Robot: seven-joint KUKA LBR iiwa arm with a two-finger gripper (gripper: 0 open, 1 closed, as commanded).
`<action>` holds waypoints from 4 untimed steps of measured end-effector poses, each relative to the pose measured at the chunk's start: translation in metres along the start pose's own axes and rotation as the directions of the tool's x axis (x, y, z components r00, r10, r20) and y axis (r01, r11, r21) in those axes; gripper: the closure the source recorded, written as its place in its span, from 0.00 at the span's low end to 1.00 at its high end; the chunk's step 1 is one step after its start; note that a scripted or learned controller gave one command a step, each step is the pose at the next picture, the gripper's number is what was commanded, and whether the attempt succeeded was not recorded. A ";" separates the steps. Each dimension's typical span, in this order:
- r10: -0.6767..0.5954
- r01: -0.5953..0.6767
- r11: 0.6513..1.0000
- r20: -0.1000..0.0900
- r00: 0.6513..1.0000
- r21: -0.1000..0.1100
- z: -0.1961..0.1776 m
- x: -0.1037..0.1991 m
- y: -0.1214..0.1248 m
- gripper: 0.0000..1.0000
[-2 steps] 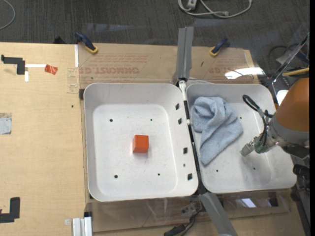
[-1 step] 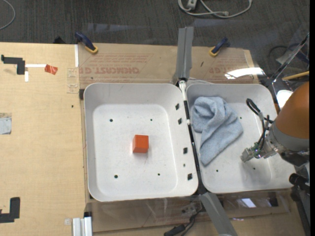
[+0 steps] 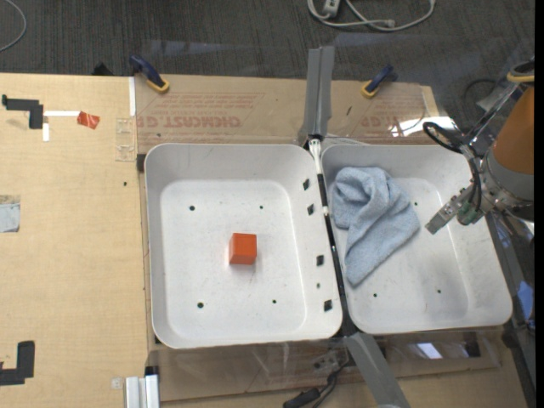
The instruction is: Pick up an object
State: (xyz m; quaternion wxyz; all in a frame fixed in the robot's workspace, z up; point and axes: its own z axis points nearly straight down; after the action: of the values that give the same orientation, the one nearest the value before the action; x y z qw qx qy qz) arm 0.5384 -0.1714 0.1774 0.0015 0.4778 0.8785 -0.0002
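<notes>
Camera view shows mirrored print, roughly "CHEMCAST GP", on the cardboard sheet [image 3: 200, 109] behind the bins. The jaws hang over the right bin [image 3: 442, 308] beside the blue towel [image 3: 370, 219]; their opening cannot be told.

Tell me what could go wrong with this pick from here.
The gripper hangs over the right bin, just beside the cloth. The cloth is crumpled and soft, so a grab may pinch only a fold and slip off. The only other thing to pick, the red block, sits in the left bin past the divider, so the arm would have to cross that edge, risking a bump.
</notes>
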 end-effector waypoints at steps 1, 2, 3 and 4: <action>-0.344 0.344 0.939 -0.001 0.939 -0.001 -0.017 -0.005 -0.029 1.00; -0.104 0.104 0.995 -0.004 0.995 0.001 0.068 0.005 -0.063 1.00; -0.438 0.438 0.899 0.001 0.899 -0.001 -0.015 0.020 -0.057 1.00; -0.660 0.660 0.751 0.000 0.751 -0.002 -0.008 -0.002 -0.042 1.00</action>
State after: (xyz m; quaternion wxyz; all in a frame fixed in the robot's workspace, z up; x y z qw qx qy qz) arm 0.5042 -0.1957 0.1858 0.0016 0.1374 0.9905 0.0002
